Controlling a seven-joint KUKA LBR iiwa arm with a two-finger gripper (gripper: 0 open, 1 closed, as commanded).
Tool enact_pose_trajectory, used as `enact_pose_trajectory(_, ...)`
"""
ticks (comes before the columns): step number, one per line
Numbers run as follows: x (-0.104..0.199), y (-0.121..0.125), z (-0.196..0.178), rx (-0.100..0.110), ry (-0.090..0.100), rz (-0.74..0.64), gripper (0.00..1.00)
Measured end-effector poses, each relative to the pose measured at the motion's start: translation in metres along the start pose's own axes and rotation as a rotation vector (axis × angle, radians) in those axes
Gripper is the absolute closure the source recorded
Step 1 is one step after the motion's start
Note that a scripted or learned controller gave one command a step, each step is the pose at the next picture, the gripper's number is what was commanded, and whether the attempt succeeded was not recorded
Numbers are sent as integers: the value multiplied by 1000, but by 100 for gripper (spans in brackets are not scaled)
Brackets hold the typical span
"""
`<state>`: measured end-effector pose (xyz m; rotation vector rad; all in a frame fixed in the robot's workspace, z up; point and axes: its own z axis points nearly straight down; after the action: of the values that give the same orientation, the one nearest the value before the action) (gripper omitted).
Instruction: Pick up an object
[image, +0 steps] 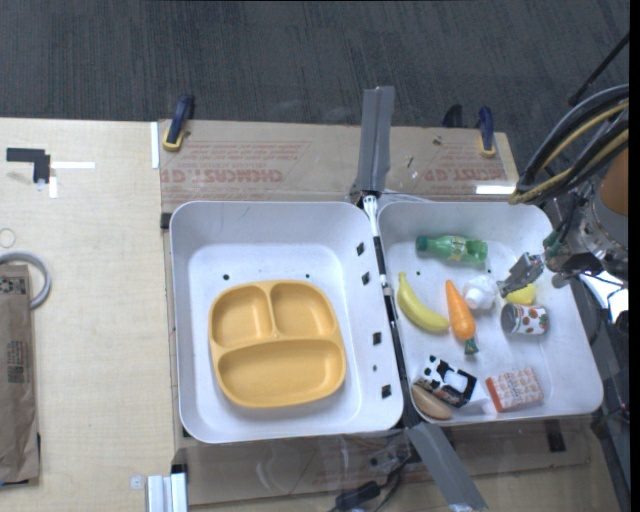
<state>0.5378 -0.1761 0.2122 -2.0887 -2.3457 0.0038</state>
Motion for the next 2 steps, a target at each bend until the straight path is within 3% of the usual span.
enact_pose_trajectory(1,-32,-2,39,-1,0,-169,0)
enact_pose_trajectory(2,-45,-17,-5,-3,-1,-220,0)
